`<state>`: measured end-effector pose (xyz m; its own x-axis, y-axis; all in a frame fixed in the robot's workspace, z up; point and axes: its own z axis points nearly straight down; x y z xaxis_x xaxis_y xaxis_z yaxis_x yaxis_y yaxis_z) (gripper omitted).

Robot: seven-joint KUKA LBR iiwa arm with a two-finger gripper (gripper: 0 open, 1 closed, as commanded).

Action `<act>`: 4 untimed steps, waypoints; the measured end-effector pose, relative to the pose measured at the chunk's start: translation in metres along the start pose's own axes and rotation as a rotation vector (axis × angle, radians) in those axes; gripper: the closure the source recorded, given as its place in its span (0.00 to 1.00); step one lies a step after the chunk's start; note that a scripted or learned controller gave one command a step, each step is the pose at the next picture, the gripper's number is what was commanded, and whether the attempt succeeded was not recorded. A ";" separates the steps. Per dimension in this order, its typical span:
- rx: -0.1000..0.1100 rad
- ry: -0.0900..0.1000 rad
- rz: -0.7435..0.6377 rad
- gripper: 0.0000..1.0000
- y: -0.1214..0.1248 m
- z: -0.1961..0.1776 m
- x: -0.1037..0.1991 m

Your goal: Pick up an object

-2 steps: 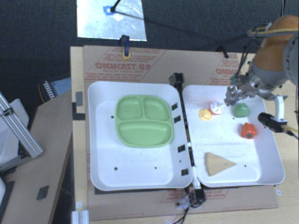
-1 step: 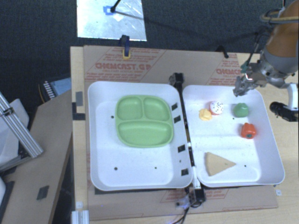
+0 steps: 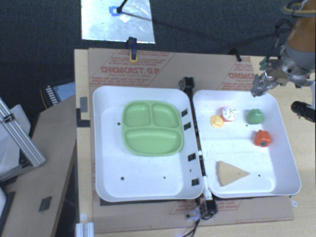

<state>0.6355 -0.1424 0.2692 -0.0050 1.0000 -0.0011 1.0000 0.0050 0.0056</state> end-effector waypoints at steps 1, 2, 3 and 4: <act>0.003 0.002 -0.004 1.00 0.003 0.001 0.044; 0.004 0.003 -0.005 1.00 -0.001 0.000 0.097; 0.003 0.003 -0.004 1.00 0.009 0.007 0.143; 0.005 0.003 -0.005 1.00 0.003 0.026 0.198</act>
